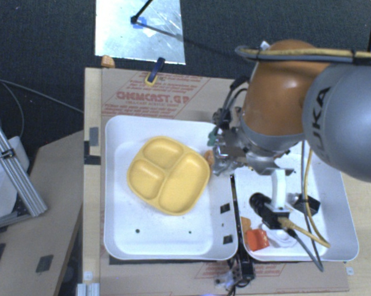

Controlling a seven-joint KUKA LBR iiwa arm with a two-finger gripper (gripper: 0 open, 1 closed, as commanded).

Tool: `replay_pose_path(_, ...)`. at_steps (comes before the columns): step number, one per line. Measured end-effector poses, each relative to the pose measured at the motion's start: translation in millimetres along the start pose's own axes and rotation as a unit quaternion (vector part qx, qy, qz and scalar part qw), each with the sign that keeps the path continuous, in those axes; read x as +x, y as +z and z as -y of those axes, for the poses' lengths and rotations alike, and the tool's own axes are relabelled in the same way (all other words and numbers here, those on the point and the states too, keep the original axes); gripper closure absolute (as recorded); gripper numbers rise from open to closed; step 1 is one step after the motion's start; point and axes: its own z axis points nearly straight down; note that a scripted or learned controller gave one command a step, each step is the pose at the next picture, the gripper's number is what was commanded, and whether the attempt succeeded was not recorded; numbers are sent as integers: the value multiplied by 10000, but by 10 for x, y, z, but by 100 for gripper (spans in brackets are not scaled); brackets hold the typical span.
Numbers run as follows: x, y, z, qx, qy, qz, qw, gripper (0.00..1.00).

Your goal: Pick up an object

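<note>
Camera view, looking down at a slant: reaching in from the right with one grey robot arm (334,120), orange band bulging above the wrist, elbow looming large over the right side. Bending down and leftward, hanging the wrist over the divide between two shallow white bins, the left bin (123,237) and the right bin (344,240). Hovering the two-finger gripper (220,159) low at the left bin's right edge, just beside the plate's right rim; open or closed, impossible to tell, with nothing seen gripped.

Counting the rest: one yellow plastic plate with three compartments (169,174) lying flat in the middle of the left bin; one small orange scrap (208,156) sitting between that plate and the gripper; one orange-red lump (257,239) lying at the near left corner of the right bin, touching one white piece (284,240) on its right. Trailing one yellow cable (304,232) across the right bin. Resting both bins on one brown cardboard sheet with red print (157,91); beyond it, at the far side, one shiny silver foil sheet (142,26) lying flat.
</note>
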Motion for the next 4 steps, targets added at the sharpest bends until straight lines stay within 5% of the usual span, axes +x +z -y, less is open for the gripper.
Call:
replay_pose_path(1,647,-951,-277,-77,-62,-39,9999,100)
replay_pose_path(2,1384,-1336,286,-32,-77,-41,10000,100)
replay_pose_path(3,1325,-2524,-274,-95,-14,-42,9999,100)
replay_pose_path(4,931,-1991,106,8,-4,-3,10000,100)
